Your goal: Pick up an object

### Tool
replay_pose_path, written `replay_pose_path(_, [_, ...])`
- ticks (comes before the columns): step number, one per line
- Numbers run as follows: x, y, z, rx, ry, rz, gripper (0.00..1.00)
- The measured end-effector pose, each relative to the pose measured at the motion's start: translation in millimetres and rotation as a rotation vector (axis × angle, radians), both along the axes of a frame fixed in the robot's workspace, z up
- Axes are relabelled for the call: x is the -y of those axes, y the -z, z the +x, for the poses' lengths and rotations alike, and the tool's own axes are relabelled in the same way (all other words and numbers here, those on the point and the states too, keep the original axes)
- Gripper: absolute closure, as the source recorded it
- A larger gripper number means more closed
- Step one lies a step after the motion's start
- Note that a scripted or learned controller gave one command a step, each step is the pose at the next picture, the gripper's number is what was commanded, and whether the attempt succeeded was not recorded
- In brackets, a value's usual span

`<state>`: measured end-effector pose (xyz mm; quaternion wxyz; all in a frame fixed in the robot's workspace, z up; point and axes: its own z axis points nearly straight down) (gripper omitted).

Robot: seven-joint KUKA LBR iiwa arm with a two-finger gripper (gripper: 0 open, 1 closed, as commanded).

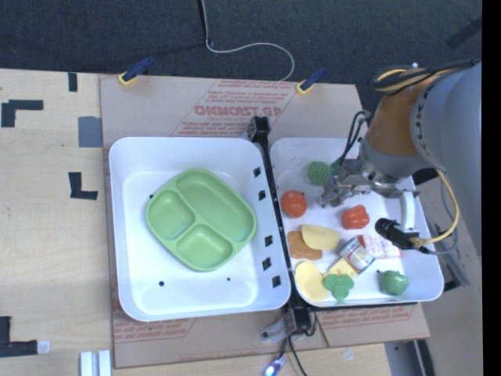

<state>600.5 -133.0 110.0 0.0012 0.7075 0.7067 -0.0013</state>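
My gripper (335, 193) hangs low over the upper middle of the right bin (301, 151), with the grey arm and its orange band reaching in from the right. Its dark fingers point down and left, just below a green broccoli piece (318, 171). An orange tomato (294, 203) lies left of the fingers and a red pepper (355, 218) lies to their lower right. Nothing shows between the fingers.
The right bin also holds a yellow banana-like piece (319, 236), an orange piece (302, 245), a small can (356, 253), a green leafy piece (340, 286), a yellow disc (308, 280) and a green pepper (394, 282). A green divided plate (201, 218) lies in the left bin (133, 280).
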Motion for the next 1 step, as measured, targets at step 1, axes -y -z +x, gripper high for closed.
replay_pose_path(1, [1.3,-41.7,2.4,0.001,-0.002,0.004,1.0])
